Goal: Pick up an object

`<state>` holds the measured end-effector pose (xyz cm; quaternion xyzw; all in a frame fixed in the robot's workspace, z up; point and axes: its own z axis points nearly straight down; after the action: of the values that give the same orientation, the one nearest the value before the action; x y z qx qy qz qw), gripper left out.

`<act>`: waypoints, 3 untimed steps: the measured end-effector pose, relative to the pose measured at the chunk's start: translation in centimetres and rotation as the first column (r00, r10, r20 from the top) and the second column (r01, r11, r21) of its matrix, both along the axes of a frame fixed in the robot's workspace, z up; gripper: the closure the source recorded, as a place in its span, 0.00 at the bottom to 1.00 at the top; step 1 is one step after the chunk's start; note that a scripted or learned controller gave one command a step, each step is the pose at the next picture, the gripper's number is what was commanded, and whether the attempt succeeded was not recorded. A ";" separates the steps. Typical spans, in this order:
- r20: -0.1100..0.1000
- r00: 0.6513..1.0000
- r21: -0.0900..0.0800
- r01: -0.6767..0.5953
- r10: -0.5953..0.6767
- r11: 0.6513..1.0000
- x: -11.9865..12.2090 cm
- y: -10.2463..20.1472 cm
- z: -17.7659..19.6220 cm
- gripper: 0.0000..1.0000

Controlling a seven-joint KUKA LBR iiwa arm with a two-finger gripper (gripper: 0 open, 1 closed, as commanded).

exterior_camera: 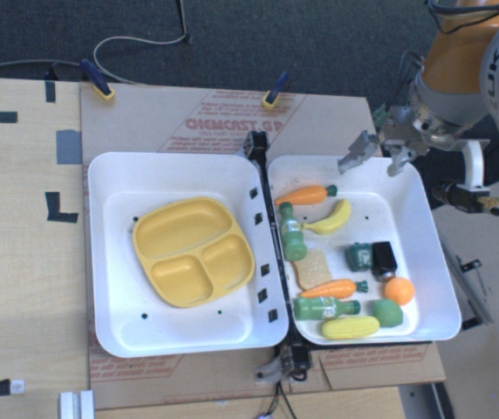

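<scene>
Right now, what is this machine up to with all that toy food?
The arm's gripper hangs with jaws open over the far rim of the right bin, holding nothing. Below lie toy foods: a carrot, a banana, a green bottle. The left bin holds a yellow divided plate.

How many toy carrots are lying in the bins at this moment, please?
2, both in the right bin: one carrot at its far left corner, above the banana; another carrot beside the bread slice.
</scene>
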<state>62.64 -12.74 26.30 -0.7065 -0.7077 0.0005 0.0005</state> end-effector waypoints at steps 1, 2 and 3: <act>-0.003 1.000 0.000 0.001 -0.001 1.000 1.0 -3.4 -9.3 0.00; 0.000 1.000 -0.001 0.000 0.000 1.000 0.9 -3.1 -17.2 0.00; -0.001 1.000 0.000 -0.001 0.001 1.000 0.9 -3.0 -16.3 1.00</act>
<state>63.57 -15.77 10.01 -0.7061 -0.7081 0.0009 0.0009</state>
